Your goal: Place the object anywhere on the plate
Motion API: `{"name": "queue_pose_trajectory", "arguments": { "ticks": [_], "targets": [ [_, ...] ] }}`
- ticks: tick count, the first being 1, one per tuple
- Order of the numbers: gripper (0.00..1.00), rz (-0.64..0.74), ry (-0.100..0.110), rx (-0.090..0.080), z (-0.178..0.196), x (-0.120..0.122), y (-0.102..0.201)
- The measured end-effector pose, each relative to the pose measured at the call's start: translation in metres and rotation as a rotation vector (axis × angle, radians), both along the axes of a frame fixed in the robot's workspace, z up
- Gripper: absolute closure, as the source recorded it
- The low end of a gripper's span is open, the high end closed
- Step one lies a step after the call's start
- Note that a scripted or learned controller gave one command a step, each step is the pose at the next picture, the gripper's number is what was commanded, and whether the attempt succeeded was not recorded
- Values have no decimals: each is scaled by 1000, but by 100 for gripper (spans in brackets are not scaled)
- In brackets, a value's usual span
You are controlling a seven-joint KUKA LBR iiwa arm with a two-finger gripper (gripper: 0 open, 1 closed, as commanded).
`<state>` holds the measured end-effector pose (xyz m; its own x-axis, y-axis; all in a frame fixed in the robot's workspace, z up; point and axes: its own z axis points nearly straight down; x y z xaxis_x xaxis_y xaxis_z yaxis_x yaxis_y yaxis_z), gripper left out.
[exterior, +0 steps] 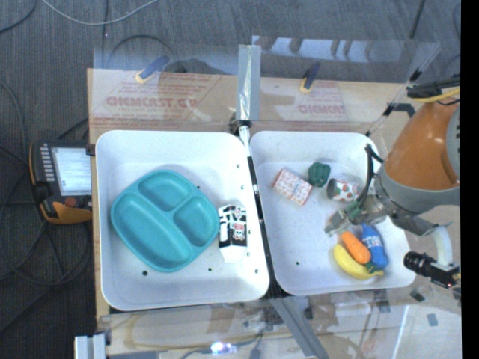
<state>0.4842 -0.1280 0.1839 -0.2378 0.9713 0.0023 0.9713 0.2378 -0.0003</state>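
Teal three-compartment plate [166, 220] seen in left bin [120, 290]; black-and-white carton [233, 232] parked just beside plate's right edge. In right bin [299, 275]: patterned box [292, 186], green object [319, 173], carrot [356, 247], banana [352, 265]. Hand [350, 215] lowered near carrot; opening cannot be told.

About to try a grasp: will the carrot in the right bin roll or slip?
The carrot looks tapered and smooth, so it may slip between fingers. It lies wedged against the banana and blue bottle, so it probably won't roll until nudged free.
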Motion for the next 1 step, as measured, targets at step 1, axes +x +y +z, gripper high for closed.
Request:
{"name": "queue_pose_trajectory", "arguments": {
  "ticks": [1],
  "targets": [
    [100,144,1,-4,-1,70,47]
  ]
}}
